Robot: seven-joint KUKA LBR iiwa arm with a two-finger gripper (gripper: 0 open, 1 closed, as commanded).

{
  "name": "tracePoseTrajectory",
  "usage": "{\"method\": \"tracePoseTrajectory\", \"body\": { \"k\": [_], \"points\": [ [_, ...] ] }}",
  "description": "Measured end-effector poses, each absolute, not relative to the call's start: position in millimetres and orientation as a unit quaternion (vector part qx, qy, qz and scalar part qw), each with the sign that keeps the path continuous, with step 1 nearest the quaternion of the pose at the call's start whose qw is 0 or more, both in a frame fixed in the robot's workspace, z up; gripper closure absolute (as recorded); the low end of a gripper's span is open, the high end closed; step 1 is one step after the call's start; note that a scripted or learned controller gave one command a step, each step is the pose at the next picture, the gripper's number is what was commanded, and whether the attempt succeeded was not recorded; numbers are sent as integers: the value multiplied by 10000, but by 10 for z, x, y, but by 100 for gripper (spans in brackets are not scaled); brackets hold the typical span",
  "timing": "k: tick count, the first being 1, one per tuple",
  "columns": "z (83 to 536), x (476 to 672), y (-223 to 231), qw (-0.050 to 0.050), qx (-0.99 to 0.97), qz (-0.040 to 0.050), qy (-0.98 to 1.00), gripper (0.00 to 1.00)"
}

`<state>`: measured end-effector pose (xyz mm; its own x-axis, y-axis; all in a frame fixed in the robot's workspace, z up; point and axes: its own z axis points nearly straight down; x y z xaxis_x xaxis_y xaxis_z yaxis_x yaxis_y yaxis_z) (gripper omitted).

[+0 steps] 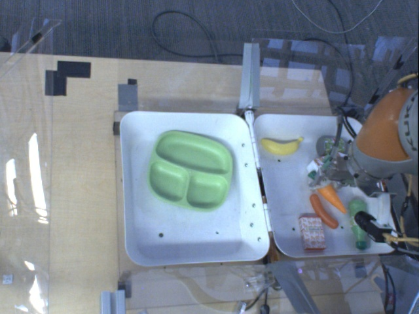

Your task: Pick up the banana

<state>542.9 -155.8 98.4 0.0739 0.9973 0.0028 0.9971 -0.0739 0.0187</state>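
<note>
From my station I see the grey KUKA arm (393,133) as a bulky rounded body wrapped by a broad orange band, with part of a dark printed letter on the grey shell at its far right. Below the band sits a grey metal wrist block. A thin yellow cable (407,79) arcs above the shell, and dark thin wires hang near the wrist.
</note>
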Motion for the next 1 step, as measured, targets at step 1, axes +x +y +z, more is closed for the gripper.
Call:
{"method": "tracePoseTrajectory", "body": {
  "k": [1],
  "points": [
    [1636,5261,-1397,9,7683,8,6401,100]
  ]
}}
